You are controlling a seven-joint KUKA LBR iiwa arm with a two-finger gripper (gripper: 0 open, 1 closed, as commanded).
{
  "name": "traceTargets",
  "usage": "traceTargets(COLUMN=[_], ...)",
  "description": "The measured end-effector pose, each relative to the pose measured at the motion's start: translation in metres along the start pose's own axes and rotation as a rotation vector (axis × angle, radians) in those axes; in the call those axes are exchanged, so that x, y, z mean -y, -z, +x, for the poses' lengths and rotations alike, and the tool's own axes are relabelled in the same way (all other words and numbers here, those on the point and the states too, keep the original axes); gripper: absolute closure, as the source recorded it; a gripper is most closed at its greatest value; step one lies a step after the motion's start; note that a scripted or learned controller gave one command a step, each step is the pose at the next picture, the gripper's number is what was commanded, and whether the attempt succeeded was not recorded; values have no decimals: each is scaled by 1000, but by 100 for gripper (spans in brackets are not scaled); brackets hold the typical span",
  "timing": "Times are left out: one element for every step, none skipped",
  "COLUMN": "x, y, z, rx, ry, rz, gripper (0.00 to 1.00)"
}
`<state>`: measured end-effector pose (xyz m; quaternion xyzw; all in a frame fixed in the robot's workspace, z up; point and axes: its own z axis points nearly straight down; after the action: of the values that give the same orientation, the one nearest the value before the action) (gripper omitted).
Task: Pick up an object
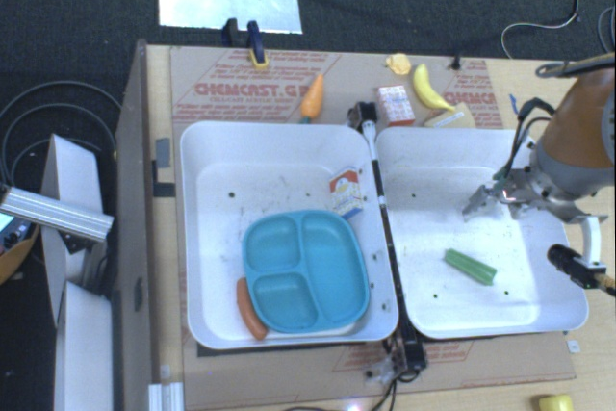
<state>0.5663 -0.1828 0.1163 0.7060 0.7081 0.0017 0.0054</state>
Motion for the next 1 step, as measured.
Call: traceTargets(x=[48], y=[24], z=[19], rx=[-5], ry=[-3], rz=[10], gripper=[0])
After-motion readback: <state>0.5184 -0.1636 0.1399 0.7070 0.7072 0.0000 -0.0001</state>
